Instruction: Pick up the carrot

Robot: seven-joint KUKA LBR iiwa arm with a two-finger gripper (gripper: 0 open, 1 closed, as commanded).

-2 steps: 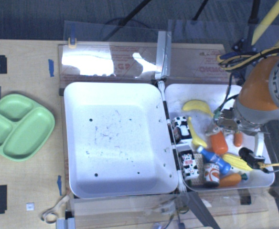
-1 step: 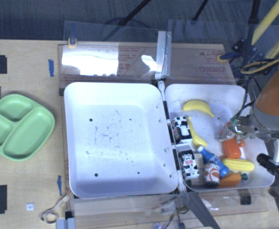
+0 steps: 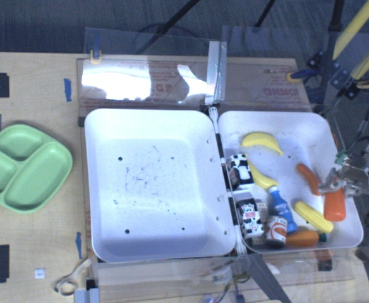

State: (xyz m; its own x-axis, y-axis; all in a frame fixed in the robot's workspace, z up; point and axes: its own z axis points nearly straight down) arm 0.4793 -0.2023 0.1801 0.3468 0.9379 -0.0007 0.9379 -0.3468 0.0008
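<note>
The carrot (image 3: pixel 301 237), orange with a dark green end, lies along the front wall of the right bin (image 3: pixel 317 124), just right of a small can. My gripper (image 3: pixel 341 180) hangs over the right side of that bin, up and to the right of the carrot and apart from it. A stubby orange piece (image 3: pixel 335 206) sits directly below the gripper, touching or nearly touching it; whether it is gripped is unclear. A red-orange elongated item (image 3: pixel 309 177) lies just left of the gripper.
The right bin also holds a banana (image 3: pixel 263 142), a corn cob (image 3: pixel 313 215), a blue bottle (image 3: pixel 280 207), a small can (image 3: pixel 275 231) and two black-and-white cartons (image 3: pixel 240 169). The left bin (image 3: pixel 150 182) adjoins it. A green divided plate (image 3: pixel 23 167) rests on the bench at far left.
</note>
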